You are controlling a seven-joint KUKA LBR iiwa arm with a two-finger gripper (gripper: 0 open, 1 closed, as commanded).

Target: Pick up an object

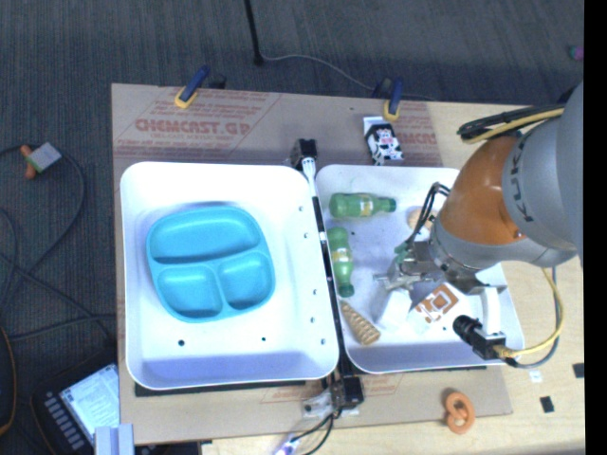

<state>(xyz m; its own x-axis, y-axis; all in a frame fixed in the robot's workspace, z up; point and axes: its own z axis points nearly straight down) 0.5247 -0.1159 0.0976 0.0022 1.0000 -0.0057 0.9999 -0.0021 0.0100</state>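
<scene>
Well, nothing had been lifted yet, and the candidates all lay in the right bin (493, 344). Closest to the action was a small orange-and-white packet (437, 303), flat on the bin floor just beside the tool (410, 275), on its right-hand side in the view. Further left, two green bottles were lying on their sides: one bottle (360, 205) near the top of the bin, the other bottle (340, 259) hard against the divider wall. Below that sat a tan ridged piece (359, 322) near the bottom-left corner.

The tool was down low inside the bin, over the bare white floor between the bottles and the packet. Its metal parts made a tangle from this angle, so I could not tell whether it stood wide or narrow, and no object could be seen caught in it.

My read was that this was the descent-and-grasp step, with the pick itself not yet made. The next move would call for closing squarely on something, most likely the packet, being nearest, and then a straight lift clear of the wall. A flat packet could easily slip out.

Outward from there, the left bin (137, 349) carried a blue divided tray (209, 260), and both bins rested on the brown tabletop (190, 126).
</scene>
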